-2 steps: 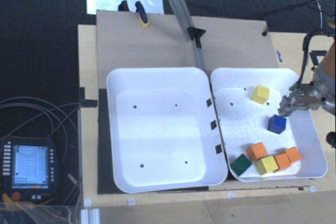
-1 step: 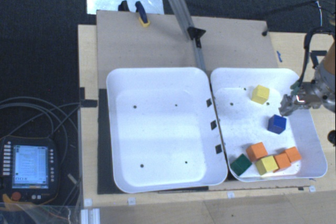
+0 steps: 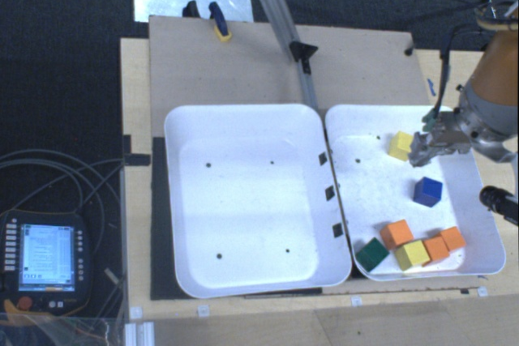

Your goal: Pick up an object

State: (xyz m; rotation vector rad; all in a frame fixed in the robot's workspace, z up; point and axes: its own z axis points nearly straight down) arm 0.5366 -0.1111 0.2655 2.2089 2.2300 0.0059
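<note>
While hovering over the right bin (image 3: 478,174) with the gripper (image 3: 422,151) just right of the yellow cube (image 3: 400,146), looks like approach; grip state unclear; next calls for centring and descending.

The end effector (image 3: 425,148) hangs over the right bin (image 3: 478,259), just beside a yellow cube (image 3: 400,146) near the bin's far side, with a blue cube (image 3: 427,191) a little nearer the camera. Along the near wall sit five more blocks — a green one (image 3: 372,254), two orange (image 3: 396,232) (image 3: 452,238), another yellow (image 3: 413,254) and a third orange (image 3: 435,248). The left bin (image 3: 186,134) lies alongside on the surface (image 3: 243,61).
</note>
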